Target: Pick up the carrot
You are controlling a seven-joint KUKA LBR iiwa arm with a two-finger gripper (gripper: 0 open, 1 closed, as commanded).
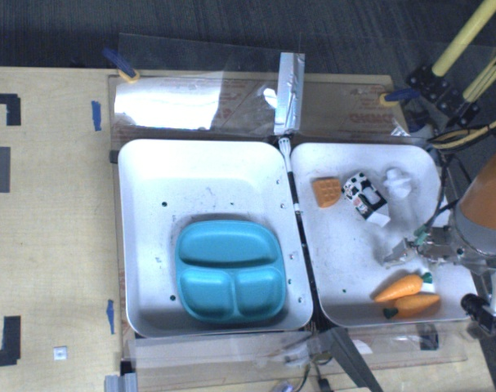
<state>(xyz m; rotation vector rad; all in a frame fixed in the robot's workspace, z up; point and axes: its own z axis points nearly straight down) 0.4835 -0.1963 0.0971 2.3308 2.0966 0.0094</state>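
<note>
The task is at an early stage, and judging by how things lie the pickup is not yet done: the carrot (407, 293) rests on the floor of the right bin (346, 243), in its near right corner, and nothing lifts or encloses it. The gripper (411, 249) stands just above and beside the carrot, reaching in from the right side of the bin, with the grey arm (484, 219) and its orange band behind it. The metal parts at the tip are small and blurred against the white floor, so whether the jaws stand apart or together cannot be told; no object is visible between them. What remains is the whole of the grasp: descent onto the carrot, closure and lift. The carrot appears as two orange tapered pieces lying side by side, touching, each with a small green stub at one end; whether they form one item or two cannot be determined. Both pieces lie flat and roughly parallel to the near wall, close to it, which may limit finger clearance on that side. An orange cracker-like block (327, 191), a black-and-white toy (364, 193) and a pale translucent object (398, 183) occupy the far part of the same bin, well apart from the carrot. The left bin (149, 219) holds a blue divided tray (230, 269).
</note>
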